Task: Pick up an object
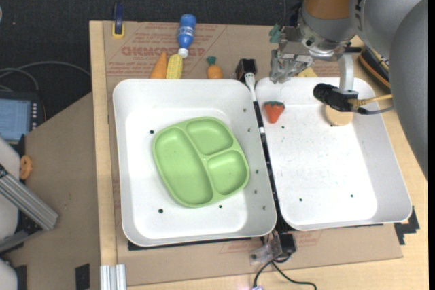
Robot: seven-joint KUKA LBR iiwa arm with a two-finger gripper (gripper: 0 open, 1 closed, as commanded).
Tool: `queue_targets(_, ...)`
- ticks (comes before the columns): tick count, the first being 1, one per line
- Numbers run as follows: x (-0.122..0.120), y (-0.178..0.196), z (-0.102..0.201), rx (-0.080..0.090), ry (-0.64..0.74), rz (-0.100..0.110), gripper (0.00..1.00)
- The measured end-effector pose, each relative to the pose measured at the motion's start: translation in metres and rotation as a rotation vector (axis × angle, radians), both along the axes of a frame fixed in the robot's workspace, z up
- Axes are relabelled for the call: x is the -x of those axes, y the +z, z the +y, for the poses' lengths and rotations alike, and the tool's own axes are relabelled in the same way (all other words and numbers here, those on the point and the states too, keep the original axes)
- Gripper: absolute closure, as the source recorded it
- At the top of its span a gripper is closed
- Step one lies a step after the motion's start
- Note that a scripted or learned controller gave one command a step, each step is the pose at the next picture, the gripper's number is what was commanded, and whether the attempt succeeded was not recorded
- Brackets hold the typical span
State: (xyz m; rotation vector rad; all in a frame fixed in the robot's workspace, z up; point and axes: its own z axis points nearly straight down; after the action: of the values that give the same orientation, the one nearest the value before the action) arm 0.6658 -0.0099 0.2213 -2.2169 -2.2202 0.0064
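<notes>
The pincer (285,73) hangs over the far rim of the right bin (340,173), close to that bin's far corner beside the seam between the two bins. Its tips point down and stand a little apart, with pale bin floor showing between them. Nothing sits in that gap, and whether the tips touch the rim cannot be told.

The strawberry (273,111) lies just on the near side of the pincer and slightly toward the seam. It rests on the right bin's floor, close to the tips but apart from them.

Farther off, across the seam and nearer the camera, a green plate (197,159) lies flat in the middle of the left bin (136,200).

Beside the pincer, outside the bins on the board (224,34), stands a small black thing (245,68). In a row beyond it, going away from the pincer, come a small carrot (214,68), a corn cob (175,66) and a larger carrot (159,67). A bottle (185,33) lies behind the corn cob.
</notes>
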Motion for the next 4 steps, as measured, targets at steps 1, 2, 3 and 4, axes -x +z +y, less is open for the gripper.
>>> queue_targets(1, 0.083, -0.038, -0.026, -0.001, -0.007, 0.005, 1.00)
queue_targets(2, 0.017, -0.074, -0.091, 0.003, -0.004, -0.013, 1.00)
queue_targets(3, -0.001, -0.115, -0.084, 0.001, 0.000, -0.008, 1.00)
queue_targets(4, -0.001, -0.113, -0.084, 0.002, -0.001, -0.008, 0.00)
